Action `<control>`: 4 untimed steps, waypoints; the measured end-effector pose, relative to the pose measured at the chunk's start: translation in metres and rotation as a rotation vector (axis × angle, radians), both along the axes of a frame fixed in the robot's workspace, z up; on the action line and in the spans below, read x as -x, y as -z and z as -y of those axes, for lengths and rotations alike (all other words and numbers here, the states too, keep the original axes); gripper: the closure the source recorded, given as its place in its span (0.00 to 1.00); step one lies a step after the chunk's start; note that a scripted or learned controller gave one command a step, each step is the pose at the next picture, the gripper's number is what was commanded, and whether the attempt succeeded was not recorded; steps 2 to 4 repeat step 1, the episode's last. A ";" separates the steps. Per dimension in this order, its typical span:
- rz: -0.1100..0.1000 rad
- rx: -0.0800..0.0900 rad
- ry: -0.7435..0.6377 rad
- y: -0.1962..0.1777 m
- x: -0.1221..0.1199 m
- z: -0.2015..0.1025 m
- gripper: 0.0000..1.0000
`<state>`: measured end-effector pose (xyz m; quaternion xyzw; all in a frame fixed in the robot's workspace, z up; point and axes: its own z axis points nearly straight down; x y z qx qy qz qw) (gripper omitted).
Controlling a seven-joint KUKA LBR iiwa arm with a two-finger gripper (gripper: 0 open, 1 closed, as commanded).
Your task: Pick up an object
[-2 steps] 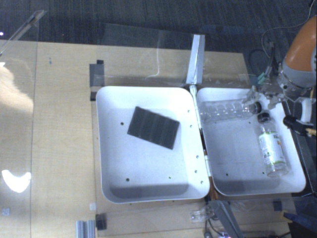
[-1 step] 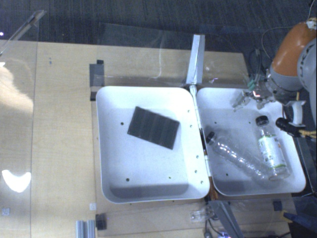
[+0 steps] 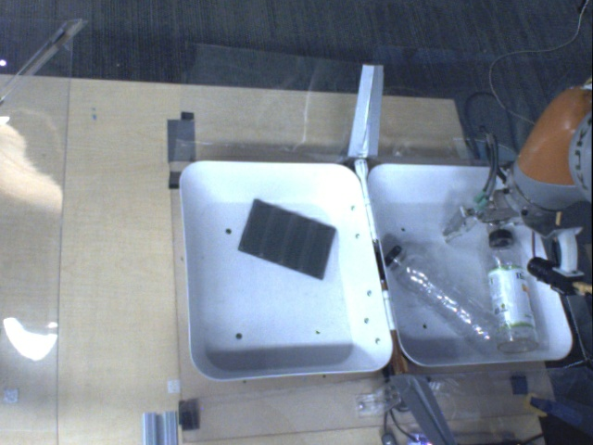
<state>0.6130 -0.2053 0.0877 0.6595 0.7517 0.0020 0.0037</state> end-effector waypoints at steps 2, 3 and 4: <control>-0.005 0.001 -0.049 0.000 -0.055 -0.008 0.00; -0.005 0.001 -0.049 0.000 -0.055 -0.008 0.00; -0.005 0.001 -0.049 0.000 -0.055 -0.008 0.00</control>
